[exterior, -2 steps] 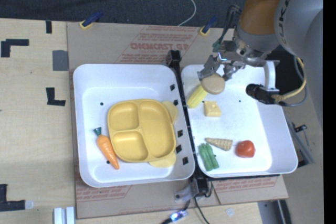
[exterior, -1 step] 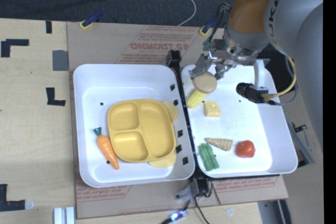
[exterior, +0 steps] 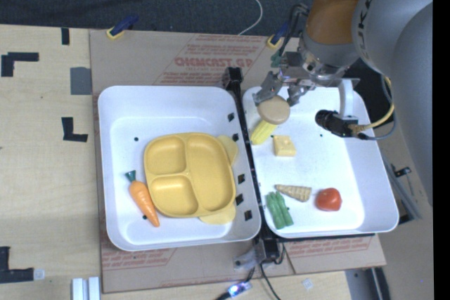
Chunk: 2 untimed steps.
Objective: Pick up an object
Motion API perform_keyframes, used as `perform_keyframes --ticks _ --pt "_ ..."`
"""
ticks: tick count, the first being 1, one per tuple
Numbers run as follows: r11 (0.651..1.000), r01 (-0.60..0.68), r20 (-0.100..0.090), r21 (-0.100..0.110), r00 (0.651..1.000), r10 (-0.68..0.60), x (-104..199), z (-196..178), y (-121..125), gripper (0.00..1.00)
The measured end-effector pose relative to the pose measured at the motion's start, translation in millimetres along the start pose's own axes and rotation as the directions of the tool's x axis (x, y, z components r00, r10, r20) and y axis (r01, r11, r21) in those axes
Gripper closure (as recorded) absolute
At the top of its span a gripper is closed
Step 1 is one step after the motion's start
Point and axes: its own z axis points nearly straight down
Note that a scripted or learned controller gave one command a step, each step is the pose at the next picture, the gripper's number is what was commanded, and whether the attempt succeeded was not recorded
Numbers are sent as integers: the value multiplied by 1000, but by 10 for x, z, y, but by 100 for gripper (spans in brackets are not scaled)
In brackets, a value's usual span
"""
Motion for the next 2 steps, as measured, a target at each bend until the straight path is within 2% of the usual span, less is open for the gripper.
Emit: perform_keyframes --ticks 1,2 --pt "1000 -2 1 3 1000 2 -34 161 -122 100" --pt "1000 0 0 -2 1000 0 -38 -18 1 100"
